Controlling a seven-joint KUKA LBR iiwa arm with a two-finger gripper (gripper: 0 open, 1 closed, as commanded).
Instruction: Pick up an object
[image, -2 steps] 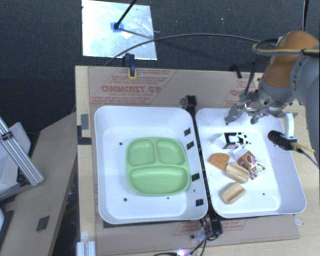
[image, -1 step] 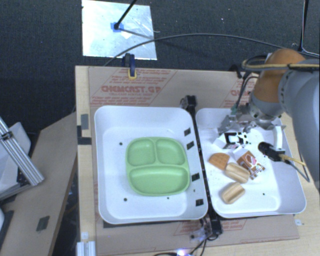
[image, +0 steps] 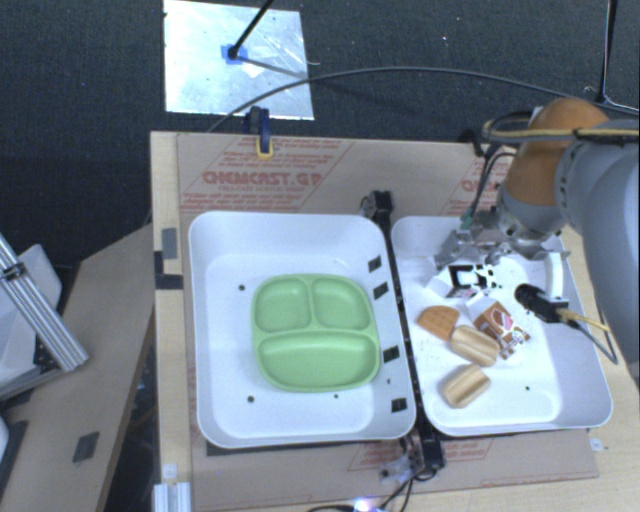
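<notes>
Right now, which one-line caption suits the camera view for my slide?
Pincer over the right shallow white bin near three brown bread-like pieces; green three-compartment plate in the left bin.

Two white bins stand on the surface (image: 172, 400): a left bin (image: 215, 330) and a right bin (image: 575, 385). The left bin has one green plate (image: 315, 332) with three compartments. The right bin has three bread-like things: one round piece (image: 438, 321) and two longer ones, an upper roll (image: 474, 344) and a lower roll (image: 465, 384). Beside them lie one wrapped snack (image: 497, 323) (red and white, print too small to read) and one small black-and-white thing (image: 465, 278), making five things in that bin. Beyond the bins are one blue clamp (image: 260, 130) and one foil sheet (image: 238, 60). One arm (image: 600, 190) reaches in.
</notes>
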